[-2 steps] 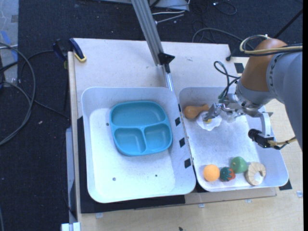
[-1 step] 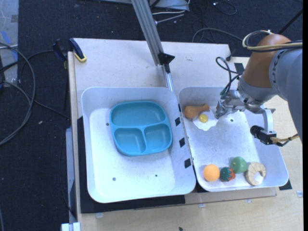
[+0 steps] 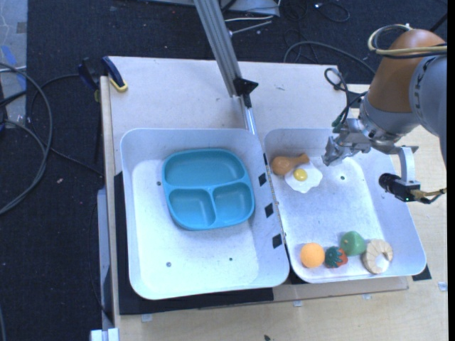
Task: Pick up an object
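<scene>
Two bins on the bench; arm reaches in from the right, wrist bent down over the right bin's (image 3: pixel 398 244) far end. Gripper (image 3: pixel 333 155) hangs just right of the fried egg (image 3: pixel 303 177); can't tell its opening, nothing visibly held. Chicken drumstick (image 3: pixel 287 164) lies left of the egg, touching it, long axis roughly left-right, thick end left. Orange ball (image 3: pixel 311 255) sits near the front wall.
</scene>
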Tool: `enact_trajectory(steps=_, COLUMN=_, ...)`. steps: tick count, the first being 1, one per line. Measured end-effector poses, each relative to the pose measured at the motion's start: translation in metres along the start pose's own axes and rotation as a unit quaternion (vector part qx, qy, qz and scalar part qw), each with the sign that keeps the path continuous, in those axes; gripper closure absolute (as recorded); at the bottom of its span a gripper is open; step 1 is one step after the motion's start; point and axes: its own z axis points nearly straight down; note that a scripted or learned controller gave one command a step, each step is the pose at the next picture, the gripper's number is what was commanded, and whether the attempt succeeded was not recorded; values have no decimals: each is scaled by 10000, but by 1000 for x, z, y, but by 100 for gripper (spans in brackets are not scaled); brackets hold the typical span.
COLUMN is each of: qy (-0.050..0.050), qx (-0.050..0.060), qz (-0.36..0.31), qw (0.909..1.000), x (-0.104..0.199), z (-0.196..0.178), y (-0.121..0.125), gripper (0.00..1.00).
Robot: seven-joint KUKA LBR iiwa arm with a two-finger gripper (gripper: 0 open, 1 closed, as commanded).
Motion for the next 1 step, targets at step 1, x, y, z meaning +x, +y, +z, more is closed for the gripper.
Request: enact_trajectory(steps=1, qy=-3, qx=-7, qz=2, qw=10000, x=0, z=-54, y=2, gripper=100)
